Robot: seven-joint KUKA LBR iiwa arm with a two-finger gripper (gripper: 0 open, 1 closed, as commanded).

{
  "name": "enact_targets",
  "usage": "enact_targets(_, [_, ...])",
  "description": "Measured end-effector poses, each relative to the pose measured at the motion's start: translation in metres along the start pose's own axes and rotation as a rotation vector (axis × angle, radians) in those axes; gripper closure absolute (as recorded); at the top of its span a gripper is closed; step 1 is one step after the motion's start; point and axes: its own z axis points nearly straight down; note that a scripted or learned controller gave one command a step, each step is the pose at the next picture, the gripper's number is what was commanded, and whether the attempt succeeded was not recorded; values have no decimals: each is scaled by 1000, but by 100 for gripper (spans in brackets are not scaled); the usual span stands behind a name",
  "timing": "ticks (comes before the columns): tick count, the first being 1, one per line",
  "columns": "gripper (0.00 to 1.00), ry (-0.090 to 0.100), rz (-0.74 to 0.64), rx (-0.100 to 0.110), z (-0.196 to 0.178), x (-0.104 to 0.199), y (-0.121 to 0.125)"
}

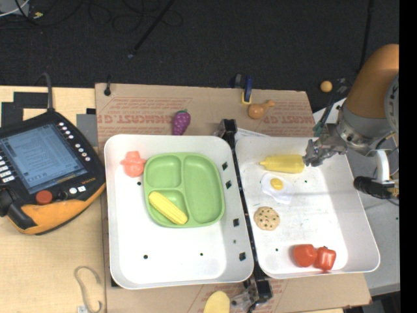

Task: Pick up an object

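The yellow toy banana [283, 164] lies in the right bin [352, 220], near that bin's far edge, its long axis running across the bin from left to right; its right tip sits just beside the hand [314, 154], perhaps touching it, so the banana stretches away to the left of the hand; whether the hand is released or clenched I cannot tell, since it is small and dark against the arm's wrist, and nothing is seen to be gripped in it; the banana looks like smooth moulded plastic, plump in the middle and tapered at both ends; my guess is that the coming move turns on closing across the banana's short width rather than along its length.

Just toward the near side of the banana lies a toy fried egg [276, 186], flat and glossy; nearer still a round cookie [266, 218] with dark specks; at the near right corner of that bin a shiny red pepper [313, 256].

In the left bin [124, 240] stands a green divided plate [189, 188] bearing a ribbed corn cob [168, 208]; a pink toy [133, 164] rests beside it.
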Motion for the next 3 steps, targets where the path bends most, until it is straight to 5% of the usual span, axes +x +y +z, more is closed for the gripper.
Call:
enact_targets(1, [100,0,0,0,-54,-2,1])
enact_targets(3, [100,3,-2,10,-54,93,-40])
